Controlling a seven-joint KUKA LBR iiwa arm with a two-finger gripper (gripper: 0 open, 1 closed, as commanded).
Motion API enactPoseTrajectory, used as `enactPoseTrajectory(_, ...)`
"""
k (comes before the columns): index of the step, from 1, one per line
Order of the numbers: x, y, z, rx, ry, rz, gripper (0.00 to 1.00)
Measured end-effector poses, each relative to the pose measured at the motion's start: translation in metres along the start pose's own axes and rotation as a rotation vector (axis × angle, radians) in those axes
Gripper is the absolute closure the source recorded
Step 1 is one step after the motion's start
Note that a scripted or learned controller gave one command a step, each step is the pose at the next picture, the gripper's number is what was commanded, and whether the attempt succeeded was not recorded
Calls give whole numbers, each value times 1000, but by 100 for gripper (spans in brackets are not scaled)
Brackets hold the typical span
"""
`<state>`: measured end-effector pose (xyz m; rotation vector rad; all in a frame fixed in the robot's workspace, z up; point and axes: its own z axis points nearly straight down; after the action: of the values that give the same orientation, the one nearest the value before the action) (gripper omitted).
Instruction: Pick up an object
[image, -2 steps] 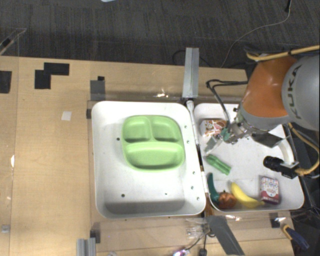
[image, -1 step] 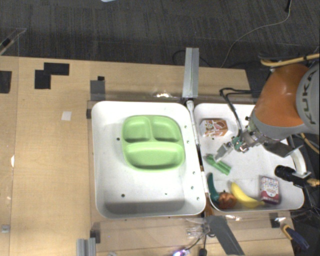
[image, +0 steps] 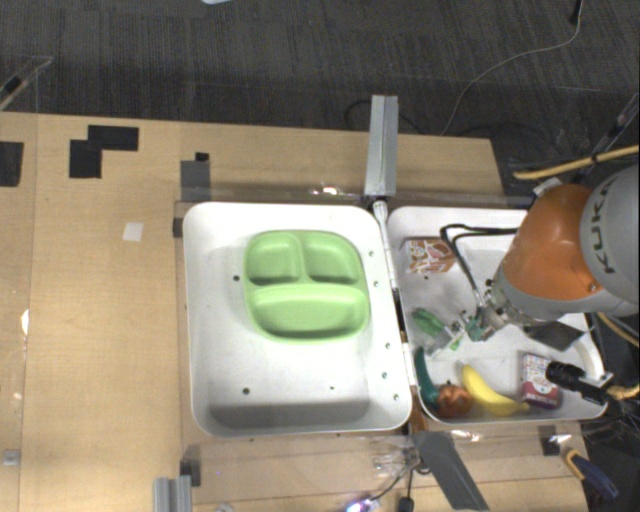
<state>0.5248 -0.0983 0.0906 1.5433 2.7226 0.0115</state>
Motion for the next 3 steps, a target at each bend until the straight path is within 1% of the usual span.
enactPoseTrajectory(1,-63,100,2,-2,-3,-122,0)
enactPoseTrajectory(2,-63,100,2,-1,-3,-122,0)
enactPoseTrajectory(3,-42,70,1,-3,-4,-97,0)
